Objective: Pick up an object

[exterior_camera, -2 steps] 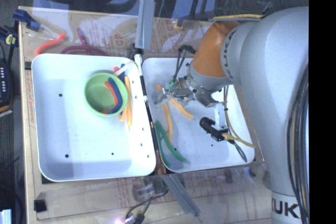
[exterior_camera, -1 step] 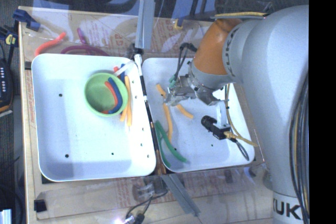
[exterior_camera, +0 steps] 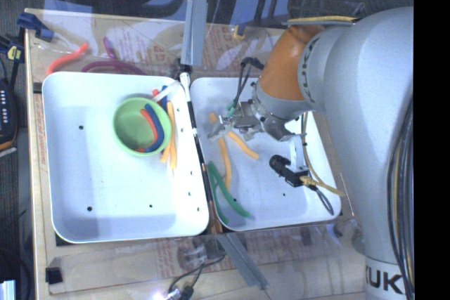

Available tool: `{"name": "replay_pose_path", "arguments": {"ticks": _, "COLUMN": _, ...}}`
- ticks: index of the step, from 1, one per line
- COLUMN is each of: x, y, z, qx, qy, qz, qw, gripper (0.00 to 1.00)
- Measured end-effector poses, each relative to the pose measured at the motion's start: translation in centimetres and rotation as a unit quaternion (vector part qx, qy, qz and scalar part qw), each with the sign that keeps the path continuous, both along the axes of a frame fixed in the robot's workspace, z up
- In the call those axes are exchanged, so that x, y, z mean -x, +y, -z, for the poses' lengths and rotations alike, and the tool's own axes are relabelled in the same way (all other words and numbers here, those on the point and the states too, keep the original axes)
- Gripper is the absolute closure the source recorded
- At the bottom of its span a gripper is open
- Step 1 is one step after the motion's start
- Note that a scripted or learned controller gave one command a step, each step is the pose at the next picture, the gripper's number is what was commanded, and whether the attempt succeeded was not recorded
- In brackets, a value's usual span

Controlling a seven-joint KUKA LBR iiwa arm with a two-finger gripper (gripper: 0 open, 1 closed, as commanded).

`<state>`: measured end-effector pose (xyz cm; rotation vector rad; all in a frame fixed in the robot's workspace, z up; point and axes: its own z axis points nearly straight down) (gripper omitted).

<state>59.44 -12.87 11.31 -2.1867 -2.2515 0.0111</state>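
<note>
Two shallow white bins sit side by side on the bench (exterior_camera: 140,249); the left bin (exterior_camera: 70,172) holds a green bowl (exterior_camera: 133,126) with red and blue curved pieces inside it and orange sticks (exterior_camera: 170,144) just beside its rim; the right bin (exterior_camera: 274,204) holds yellow strips (exterior_camera: 226,159) and green curved strips (exterior_camera: 226,199) near its left wall; the end effector (exterior_camera: 225,121) hangs over the upper end of the yellow strips; whether it is apart or together cannot be told.
</note>
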Motion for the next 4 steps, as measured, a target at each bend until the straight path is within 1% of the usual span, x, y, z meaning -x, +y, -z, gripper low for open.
{"name": "replay_pose_path", "arguments": {"ticks": 1, "x": 0.0, "y": 0.1, "z": -1.0, "qx": -0.0004, "qy": 0.0, "qz": -0.001, "qw": 1.0, "gripper": 1.0}}
{"name": "replay_pose_path", "arguments": {"ticks": 2, "x": 0.0, "y": 0.1, "z": -1.0, "qx": -0.0002, "qy": 0.0, "qz": -0.001, "qw": 1.0, "gripper": 0.0}}
{"name": "replay_pose_path", "arguments": {"ticks": 3, "x": -0.1, "y": -0.8, "z": 1.9, "qx": -0.0006, "qy": -0.006, "qz": -0.031, "qw": 0.9995, "gripper": 0.0}}
{"name": "replay_pose_path", "arguments": {"ticks": 4, "x": -0.1, "y": -0.9, "z": 0.8, "qx": 0.0, "qy": -0.005, "qz": -0.032, "qw": 0.9995, "gripper": 1.0}}
